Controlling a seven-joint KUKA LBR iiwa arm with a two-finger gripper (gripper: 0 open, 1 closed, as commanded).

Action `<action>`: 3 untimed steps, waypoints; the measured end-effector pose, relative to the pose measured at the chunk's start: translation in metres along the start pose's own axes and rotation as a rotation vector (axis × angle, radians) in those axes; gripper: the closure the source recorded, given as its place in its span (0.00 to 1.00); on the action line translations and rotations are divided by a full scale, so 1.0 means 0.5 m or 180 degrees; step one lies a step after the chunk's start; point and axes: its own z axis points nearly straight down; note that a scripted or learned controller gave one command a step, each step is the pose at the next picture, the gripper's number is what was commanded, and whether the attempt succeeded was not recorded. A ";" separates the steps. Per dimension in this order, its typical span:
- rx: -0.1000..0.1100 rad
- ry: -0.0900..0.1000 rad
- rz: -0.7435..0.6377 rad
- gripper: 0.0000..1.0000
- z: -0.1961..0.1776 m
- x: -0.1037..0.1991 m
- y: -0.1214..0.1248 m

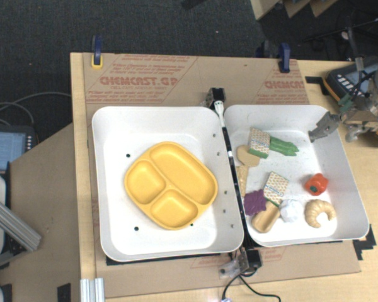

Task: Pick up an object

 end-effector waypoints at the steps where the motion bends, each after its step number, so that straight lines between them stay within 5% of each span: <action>1: 0.0038 0.0042 -0.0003 0.00 0.333 -0.071 -0.068; 2: -0.0007 0.0004 -0.0004 1.00 0.297 -0.076 -0.060; 3: -0.0045 -0.0021 -0.0007 1.00 0.087 -0.081 -0.020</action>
